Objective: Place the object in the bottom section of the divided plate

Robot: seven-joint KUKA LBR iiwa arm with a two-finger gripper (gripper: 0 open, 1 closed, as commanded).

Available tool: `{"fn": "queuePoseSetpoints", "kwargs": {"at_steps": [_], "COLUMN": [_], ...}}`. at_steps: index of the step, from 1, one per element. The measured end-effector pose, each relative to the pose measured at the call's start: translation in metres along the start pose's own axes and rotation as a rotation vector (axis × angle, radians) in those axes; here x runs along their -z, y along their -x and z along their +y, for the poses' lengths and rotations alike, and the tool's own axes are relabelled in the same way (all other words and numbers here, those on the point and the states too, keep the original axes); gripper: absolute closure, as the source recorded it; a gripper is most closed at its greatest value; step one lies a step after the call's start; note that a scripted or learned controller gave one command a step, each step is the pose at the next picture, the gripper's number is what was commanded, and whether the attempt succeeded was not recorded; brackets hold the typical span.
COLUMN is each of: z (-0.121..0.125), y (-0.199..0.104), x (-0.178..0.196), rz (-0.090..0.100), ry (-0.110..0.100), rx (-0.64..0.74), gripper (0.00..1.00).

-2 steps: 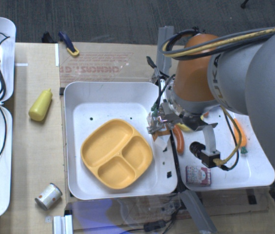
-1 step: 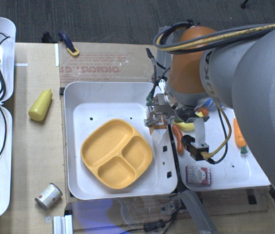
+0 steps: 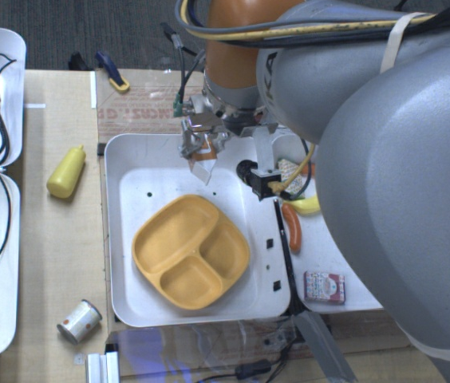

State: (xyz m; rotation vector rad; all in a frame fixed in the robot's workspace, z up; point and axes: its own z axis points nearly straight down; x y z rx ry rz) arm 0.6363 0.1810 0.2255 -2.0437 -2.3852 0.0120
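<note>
A yellow divided plate [image 3: 191, 250] lies in the left white bin [image 3: 121, 214], with its small bottom section [image 3: 187, 282] facing the near edge. All three sections look bare. My gripper [image 3: 200, 148] hangs over the bin's far part, above and just beyond the plate's far rim. A small brown and white piece [image 3: 203, 166] shows right at the gripper's tip. I cannot tell whether it is held. The grey arm with its orange band covers most of the right side.
The right bin holds a hot dog [image 3: 292, 227], a banana [image 3: 306, 206] and a red and white box [image 3: 325, 287]. On the bench to the left lie a yellow bottle [image 3: 66, 171] and a metal can [image 3: 79, 320]. A blue-handled tool [image 3: 112, 72] lies at the back.
</note>
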Motion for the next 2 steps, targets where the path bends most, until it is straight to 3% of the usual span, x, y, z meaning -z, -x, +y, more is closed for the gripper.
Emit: {"fn": "queuePoseSetpoints", "kwargs": {"at_steps": [1, 2], "z": [-0.0163, -0.0163], "y": [-0.0153, -0.0153], "x": [0.1141, 0.1142], "rz": [-0.001, -0.001], "ry": [0.0, 0.0], "rx": [-0.192, -0.192], "gripper": [1.0, 0.0]}}
